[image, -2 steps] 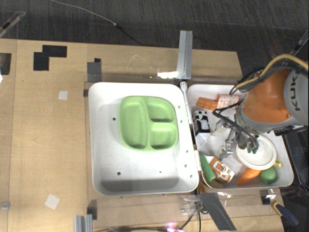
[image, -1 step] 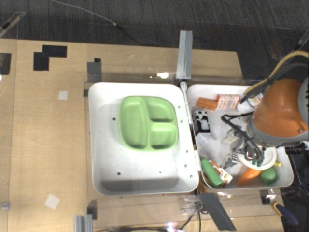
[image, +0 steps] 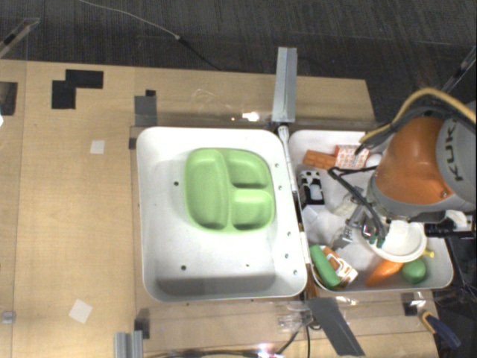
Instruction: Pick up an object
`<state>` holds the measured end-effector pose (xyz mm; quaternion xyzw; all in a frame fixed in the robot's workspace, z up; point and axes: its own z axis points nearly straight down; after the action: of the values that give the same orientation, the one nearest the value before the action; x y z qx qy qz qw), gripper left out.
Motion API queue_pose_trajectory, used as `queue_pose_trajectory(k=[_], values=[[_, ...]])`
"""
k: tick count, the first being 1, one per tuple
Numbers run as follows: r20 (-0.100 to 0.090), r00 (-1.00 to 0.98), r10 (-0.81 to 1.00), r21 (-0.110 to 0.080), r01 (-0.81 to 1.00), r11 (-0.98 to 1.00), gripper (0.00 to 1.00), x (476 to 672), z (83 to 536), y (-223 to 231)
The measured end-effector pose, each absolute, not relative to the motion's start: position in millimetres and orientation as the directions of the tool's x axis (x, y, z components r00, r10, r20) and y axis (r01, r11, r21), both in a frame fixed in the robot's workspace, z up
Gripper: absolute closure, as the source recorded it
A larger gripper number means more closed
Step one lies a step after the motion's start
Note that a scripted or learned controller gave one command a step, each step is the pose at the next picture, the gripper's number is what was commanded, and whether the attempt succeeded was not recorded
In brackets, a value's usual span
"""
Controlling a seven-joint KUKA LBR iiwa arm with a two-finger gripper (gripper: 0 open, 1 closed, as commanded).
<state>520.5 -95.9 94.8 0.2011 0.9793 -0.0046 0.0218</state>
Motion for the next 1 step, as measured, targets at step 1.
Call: queue_pose_trajectory(k=[1], values=[[-0.013,-0.936,0.353,0.005,0.353,0.936,0.00,619.2,89.5,-87.1]])
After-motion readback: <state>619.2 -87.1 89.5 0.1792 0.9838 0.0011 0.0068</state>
